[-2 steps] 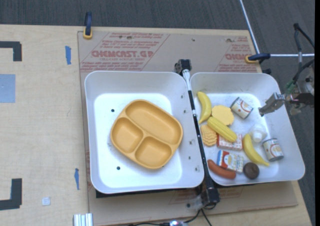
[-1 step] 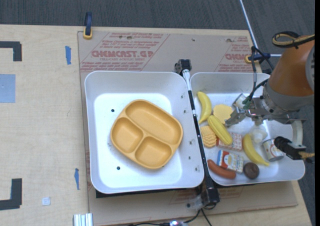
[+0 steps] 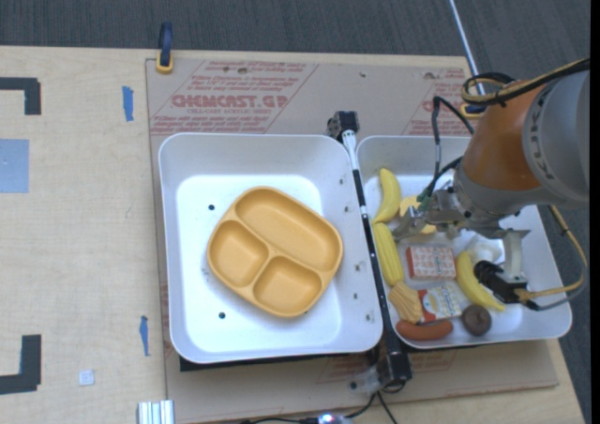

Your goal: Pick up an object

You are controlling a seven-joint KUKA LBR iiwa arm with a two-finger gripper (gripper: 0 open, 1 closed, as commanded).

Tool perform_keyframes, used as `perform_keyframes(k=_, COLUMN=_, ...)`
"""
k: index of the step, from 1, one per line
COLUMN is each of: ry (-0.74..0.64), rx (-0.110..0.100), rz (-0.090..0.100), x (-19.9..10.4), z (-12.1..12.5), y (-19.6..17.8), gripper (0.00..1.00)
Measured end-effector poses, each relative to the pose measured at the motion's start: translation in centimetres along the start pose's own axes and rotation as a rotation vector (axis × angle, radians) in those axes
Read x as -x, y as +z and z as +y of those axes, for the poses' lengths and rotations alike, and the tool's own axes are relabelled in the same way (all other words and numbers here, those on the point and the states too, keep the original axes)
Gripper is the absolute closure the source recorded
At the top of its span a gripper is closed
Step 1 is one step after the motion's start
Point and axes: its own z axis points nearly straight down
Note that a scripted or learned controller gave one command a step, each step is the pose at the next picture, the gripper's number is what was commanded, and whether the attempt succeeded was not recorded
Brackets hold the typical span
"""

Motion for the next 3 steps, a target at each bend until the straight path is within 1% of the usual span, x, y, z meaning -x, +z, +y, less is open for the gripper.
perform_keyframes(k=1, ry=0.000, rx=0.002, rz=0.003, x=-0.1, z=0.1, y=-1.0, gripper=1.00)
perform_keyframes(k=2, ry=-0.002, rx=-0.002, rz=0.004, x=5.4, z=-5.2, y=-9.9, gripper=1.00)
perform_keyframes(k=3, ry=-0.002, rx=-0.003, rz=0.005, x=5.3, z=-5.2, y=-9.9, gripper=0.00)
